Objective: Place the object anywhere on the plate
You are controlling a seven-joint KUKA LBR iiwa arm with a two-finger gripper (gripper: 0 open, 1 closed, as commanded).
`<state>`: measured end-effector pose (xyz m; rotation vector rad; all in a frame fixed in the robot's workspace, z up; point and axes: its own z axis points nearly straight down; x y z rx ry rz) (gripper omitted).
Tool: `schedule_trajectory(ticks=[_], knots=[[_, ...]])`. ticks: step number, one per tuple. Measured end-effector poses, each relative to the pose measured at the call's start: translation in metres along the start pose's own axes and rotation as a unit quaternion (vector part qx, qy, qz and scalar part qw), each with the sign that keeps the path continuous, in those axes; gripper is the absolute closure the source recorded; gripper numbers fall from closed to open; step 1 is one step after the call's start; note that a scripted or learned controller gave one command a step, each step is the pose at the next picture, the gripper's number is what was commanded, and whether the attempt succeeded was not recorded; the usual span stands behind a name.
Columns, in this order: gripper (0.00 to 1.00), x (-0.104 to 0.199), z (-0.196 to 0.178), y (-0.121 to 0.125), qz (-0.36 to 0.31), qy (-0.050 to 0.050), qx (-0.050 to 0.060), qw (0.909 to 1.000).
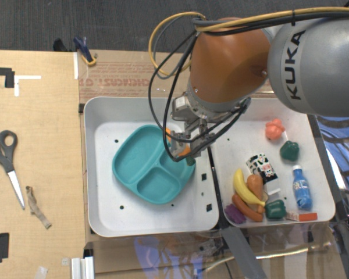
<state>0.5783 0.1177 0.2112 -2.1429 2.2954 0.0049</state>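
Observation:
A teal plate point(141, 163) with three compartments lies tilted in the left white bin point(99, 173). My gripper point(184, 148) hangs over the plate's right rim, under the orange wrist band. A small orange piece point(182, 150) and a dark green blob point(190, 161) show at the gripper's tip, right at the plate's edge. The wrist and cables hide much of the tip, so I cannot make out whether that small thing is held or resting on the rim.
The right bin point(323, 161) holds a peach ball point(273, 129), a green toy point(289, 150), a blue bottle point(301, 188), a black-and-white item point(260, 166), a banana point(243, 188) and other toy food. Scissors point(6, 156) lie on the cardboard at left.

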Motion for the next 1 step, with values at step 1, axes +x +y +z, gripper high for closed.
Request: schedule_trajectory(ticks=[1], knots=[[0.00,0.0001,-0.0001,-0.0001,0.000,0.000,0.000,1.0000]])
